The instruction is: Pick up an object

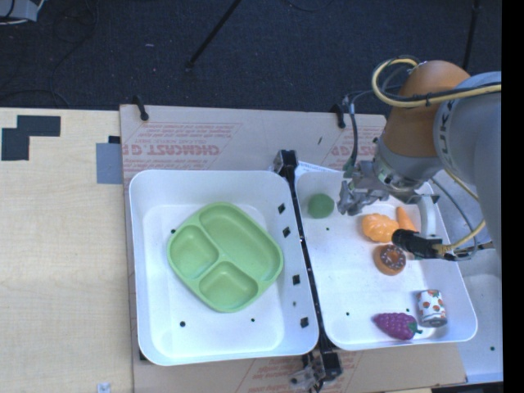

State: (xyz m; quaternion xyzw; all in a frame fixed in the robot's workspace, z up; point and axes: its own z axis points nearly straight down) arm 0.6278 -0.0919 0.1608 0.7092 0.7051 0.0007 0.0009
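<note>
We cannot tell how the jaws stand on our gripper [354,204], which hovers right of centre just beside the green ball [320,205] in the right bin [352,301]; we judge centring above the ball before descending matters most.

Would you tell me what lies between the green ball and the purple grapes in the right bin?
Bare white bin floor, in the camera view. The green ball sits far up, the grapes near the front; the donut lies just right of that line.

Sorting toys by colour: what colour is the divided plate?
Light green, seen in the camera view.
</note>
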